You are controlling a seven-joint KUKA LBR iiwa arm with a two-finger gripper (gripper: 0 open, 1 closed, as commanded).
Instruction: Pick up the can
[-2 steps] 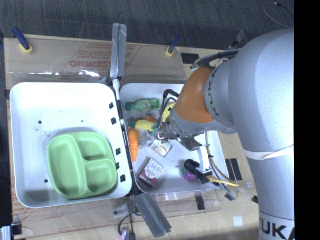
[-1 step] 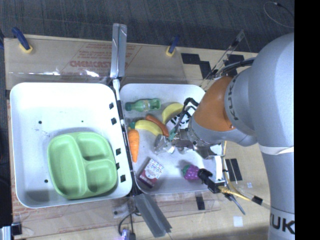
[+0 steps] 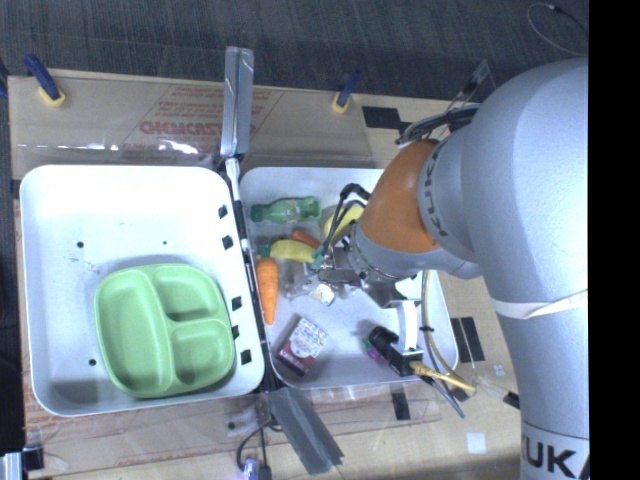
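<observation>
You're in the approach step here, with the can (image 3: 303, 345) not yet picked up. It lies on its side in the right bin (image 3: 345, 366), down by the near-left corner, dark with a pale label and clear of everything around it. Your end effector (image 3: 326, 280) hangs over the middle of that same bin, close to the banana (image 3: 290, 251) and just beside the carrot (image 3: 267, 290), so it looks to be above the wrong things and short of the target. You can't tell from this angle whether the end effector is wide or narrow, because the wrist's bulk hides the business end, and nothing shows as held. The arm (image 3: 520, 198) comes in from the right, big grey body over the bin's far edge, orange band (image 3: 400, 208) turned toward the bottle (image 3: 283, 210), wrist pitched steeply down into the bin. Next, I'd say you need to slide toward the near-left corner, centre over the can, line up across its round body rather than along it, then drop and close. Mind the bin wall there and the carrot tip nearby. The plate (image 3: 165, 328) in the left bin (image 3: 60, 218) is well out of it.
</observation>
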